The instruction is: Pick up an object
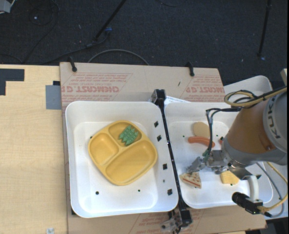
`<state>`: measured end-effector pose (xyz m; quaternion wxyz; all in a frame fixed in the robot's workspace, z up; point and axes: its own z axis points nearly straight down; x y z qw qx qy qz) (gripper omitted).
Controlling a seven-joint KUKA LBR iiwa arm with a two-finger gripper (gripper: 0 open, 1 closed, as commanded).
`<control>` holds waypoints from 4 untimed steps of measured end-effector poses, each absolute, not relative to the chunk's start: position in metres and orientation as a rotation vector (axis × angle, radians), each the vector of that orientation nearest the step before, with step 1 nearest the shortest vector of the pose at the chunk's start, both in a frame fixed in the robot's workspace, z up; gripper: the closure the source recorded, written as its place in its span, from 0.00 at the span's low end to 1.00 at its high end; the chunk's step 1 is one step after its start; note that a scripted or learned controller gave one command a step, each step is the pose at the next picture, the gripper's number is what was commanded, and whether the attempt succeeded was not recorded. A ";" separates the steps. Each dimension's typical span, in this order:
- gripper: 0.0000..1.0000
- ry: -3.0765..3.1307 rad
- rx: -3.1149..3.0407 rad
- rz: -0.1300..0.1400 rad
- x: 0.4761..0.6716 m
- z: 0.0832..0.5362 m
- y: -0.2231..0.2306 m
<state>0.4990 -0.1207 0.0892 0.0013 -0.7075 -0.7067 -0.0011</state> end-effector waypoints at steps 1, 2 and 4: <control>1.00 -2.216 -2.224 -0.007 0.500 0.102 -0.121; 1.00 -2.223 -2.219 0.000 0.496 0.151 -0.112; 1.00 -2.225 -2.216 0.001 0.524 0.210 -0.069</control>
